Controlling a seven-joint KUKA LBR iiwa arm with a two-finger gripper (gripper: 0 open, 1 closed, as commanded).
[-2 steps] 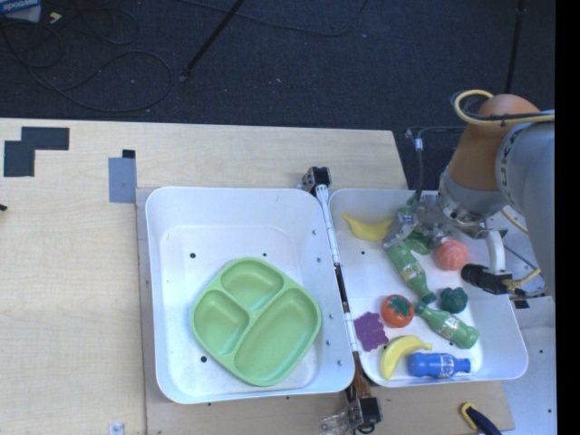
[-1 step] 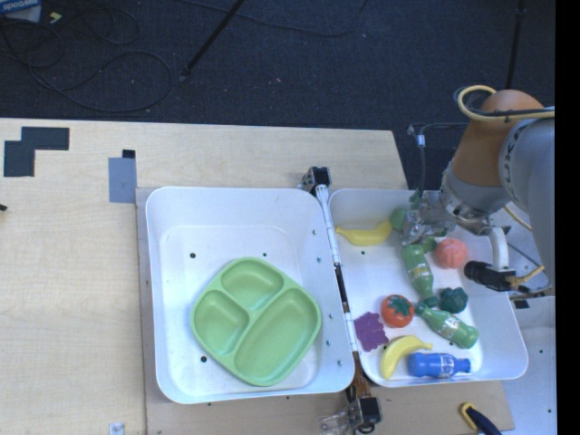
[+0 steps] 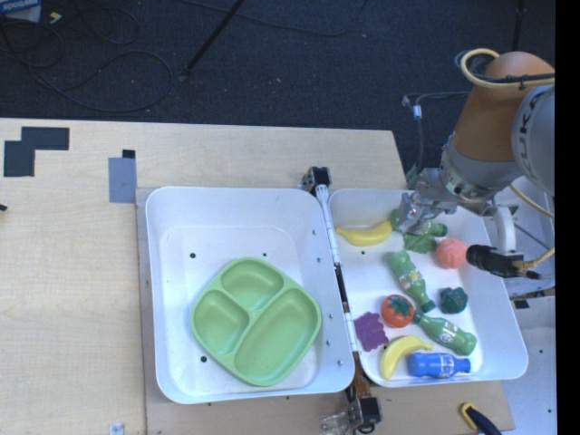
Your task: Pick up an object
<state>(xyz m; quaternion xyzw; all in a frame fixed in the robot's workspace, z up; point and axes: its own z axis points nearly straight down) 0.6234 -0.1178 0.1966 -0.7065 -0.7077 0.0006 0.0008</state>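
Note:
My gripper [image 3: 415, 214] hangs low over the far end of the right bin [image 3: 517, 347]. It is just above a green leafy toy [image 3: 422, 239] and right of a yellow banana [image 3: 365, 234]. A pink ball [image 3: 450, 253] lies close by on its right. Further down the bin lie a green bottle [image 3: 410, 279], a dark green broccoli [image 3: 453, 299], a tomato [image 3: 397, 310], purple grapes [image 3: 370, 330], a second green bottle [image 3: 449, 333], a second banana [image 3: 401, 352] and a blue bottle [image 3: 438, 364]. Nothing visibly hangs from the gripper.
The left bin [image 3: 163, 243] holds a green divided plate [image 3: 256, 320]. A black clamp [image 3: 317, 179] sits at the far end of the wall between the bins. The arm's grey and orange body [image 3: 498, 125] reaches in over the right bin's far right corner.

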